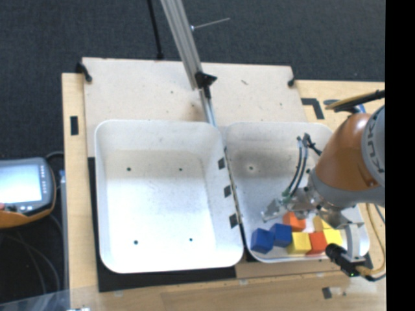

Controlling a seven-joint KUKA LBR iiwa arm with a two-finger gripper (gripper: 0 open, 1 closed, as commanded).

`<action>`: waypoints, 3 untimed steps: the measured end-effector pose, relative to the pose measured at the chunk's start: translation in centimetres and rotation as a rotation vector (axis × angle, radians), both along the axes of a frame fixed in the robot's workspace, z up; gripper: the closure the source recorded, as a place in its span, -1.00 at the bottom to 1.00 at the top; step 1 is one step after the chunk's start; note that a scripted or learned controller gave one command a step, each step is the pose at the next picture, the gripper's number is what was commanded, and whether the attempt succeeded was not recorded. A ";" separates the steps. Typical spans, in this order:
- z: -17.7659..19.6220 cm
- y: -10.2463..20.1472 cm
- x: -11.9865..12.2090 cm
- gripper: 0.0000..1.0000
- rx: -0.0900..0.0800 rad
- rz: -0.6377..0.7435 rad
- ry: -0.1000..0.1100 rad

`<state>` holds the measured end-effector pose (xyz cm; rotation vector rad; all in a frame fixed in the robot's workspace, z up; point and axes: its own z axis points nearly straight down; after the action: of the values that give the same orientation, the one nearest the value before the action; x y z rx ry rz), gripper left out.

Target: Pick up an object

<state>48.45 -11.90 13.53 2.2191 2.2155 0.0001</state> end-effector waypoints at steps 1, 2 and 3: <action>-1.2 0.5 3.0 -1.00 -0.006 0.002 -0.023; 1.6 -5.1 7.6 -1.00 -0.002 -0.001 -0.005; -3.9 -6.0 2.4 -1.00 0.004 -0.002 0.002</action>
<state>50.83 -17.90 9.65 2.2240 2.2158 0.0019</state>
